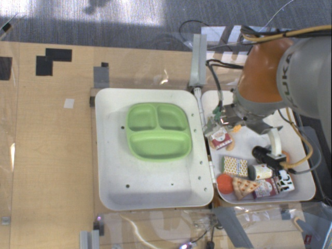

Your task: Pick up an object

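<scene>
Camera view: you've got lots of free room in the left bin (111,185), w/ just a green divided plate (158,131) mid-bin. Right bin (306,188) is crowded: small red-white carton (220,139), checkered box (235,166), orange ball (224,183), pizza slice (244,187). Gripper (220,119) sits at its left wall, over the carton; can't tell jaw state.
</scene>
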`<control>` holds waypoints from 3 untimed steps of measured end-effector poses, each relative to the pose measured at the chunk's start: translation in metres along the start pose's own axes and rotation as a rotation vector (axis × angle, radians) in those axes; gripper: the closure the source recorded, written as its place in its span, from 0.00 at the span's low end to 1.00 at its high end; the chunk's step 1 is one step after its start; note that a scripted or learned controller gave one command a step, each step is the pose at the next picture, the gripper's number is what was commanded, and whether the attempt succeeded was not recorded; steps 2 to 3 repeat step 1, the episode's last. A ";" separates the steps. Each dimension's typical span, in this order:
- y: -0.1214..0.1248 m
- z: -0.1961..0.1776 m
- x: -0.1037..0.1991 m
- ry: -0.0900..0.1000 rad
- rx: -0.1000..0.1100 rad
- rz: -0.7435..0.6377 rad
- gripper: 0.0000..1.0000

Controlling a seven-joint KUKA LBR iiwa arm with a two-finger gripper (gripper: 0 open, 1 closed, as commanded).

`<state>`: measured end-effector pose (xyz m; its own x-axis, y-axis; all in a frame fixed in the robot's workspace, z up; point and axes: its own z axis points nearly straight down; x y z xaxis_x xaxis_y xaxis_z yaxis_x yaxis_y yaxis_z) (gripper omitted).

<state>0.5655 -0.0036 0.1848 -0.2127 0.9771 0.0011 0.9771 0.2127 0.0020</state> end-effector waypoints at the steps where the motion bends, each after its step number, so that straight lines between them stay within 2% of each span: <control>1: -0.014 0.000 -0.037 -0.001 0.000 0.139 1.00; 3: -0.014 0.000 -0.037 -0.001 0.000 0.139 1.00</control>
